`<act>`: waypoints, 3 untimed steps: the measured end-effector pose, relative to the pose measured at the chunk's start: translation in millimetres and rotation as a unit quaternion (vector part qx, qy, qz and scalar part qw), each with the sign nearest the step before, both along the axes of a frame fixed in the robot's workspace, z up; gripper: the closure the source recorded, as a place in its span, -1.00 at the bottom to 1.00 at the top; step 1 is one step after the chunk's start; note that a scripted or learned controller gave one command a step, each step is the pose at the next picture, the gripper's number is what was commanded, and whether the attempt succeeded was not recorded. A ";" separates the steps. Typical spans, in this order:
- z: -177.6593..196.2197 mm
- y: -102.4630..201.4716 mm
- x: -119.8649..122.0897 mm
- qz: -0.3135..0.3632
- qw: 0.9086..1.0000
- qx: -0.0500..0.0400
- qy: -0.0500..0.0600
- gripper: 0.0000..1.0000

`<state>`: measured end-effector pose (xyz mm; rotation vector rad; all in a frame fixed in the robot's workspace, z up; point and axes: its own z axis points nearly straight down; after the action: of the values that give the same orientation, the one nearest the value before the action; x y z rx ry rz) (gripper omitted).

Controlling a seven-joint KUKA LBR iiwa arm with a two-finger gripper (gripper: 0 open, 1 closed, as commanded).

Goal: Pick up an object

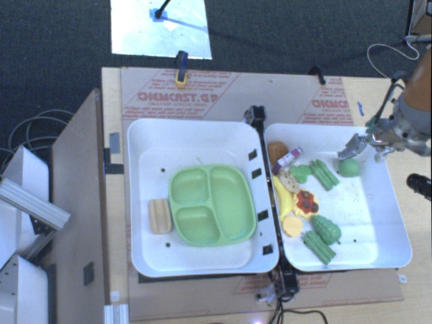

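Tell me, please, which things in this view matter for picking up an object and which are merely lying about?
For the job:
gripper over the right bin
green ball just below it
green pods
banana
other toy foods beside it

Lying about:
left bin
green divided plate
wooden block
yellow clamp

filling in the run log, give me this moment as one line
stage: reaching | gripper: over right bin, beside green ball | held: nothing seen | left bin: green tray, wooden block
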<state>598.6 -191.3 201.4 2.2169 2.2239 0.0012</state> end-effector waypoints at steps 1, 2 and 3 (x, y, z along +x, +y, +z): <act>-120.9 -7.6 8.1 -0.002 1.000 0.002 0.000 -1.00; -101.4 -8.6 11.9 0.000 1.000 -0.001 -0.006 1.00; -78.7 40.6 60.2 0.003 1.000 0.001 -0.001 1.00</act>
<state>658.9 -150.8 122.7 2.2086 2.2305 0.0055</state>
